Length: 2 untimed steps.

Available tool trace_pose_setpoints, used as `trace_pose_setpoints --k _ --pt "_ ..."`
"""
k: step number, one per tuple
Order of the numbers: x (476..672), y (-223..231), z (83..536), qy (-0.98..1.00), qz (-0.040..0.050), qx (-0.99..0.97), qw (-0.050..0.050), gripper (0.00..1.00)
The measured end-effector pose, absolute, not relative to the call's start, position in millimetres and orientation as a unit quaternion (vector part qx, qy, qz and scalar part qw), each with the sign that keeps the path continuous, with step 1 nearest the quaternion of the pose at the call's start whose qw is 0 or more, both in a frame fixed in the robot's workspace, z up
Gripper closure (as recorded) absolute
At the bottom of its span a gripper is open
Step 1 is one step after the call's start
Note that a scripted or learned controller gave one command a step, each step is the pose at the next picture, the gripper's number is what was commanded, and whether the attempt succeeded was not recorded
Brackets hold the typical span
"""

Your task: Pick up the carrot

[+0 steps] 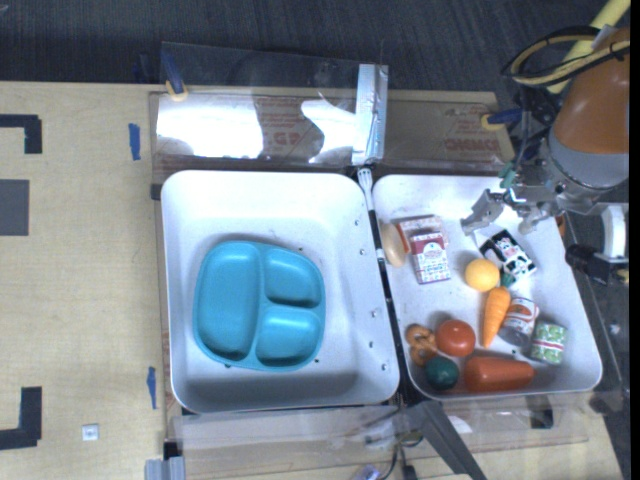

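Nearest cam: red sausage-shaped toy [496, 371] along front wall of right bin [585, 373], w/ green ball [441, 372] and tomato [455, 337] just left of it. Carrot [494, 313] upright-ish just above, tip pointing down toward sausage toy, top touching the small yellow lemon [482, 274]; a can [519, 317] right against its right side. Gripper [512, 205] hovering near bin's back-right, above black-white carton [509, 251], well apart from carrot. Fingers [481, 211] look spread, holding nothing. Blue divided plate [260, 303] in left bin [180, 268], irrelevant. To do well: move toward front, centre over carrot's mid-body, line fingers across narrow width, i.e. close left-right. Tight fit vs can, so probably descend straight, avoid nudging lemon.
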<state>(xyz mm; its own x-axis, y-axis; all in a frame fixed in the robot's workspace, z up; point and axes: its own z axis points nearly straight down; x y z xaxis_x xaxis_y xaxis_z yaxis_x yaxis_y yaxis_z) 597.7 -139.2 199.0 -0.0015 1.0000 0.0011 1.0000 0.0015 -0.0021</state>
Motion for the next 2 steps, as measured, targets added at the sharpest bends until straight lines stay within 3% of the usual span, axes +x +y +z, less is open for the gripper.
trace_pose_setpoints --k 1,2 --pt "633.0 -161.8 108.5 -0.756 0.0015 -0.654 0.002 0.0" --pt "567.2 -173.3 86.7 -0.789 -0.0008 -0.614 -0.002 0.0"
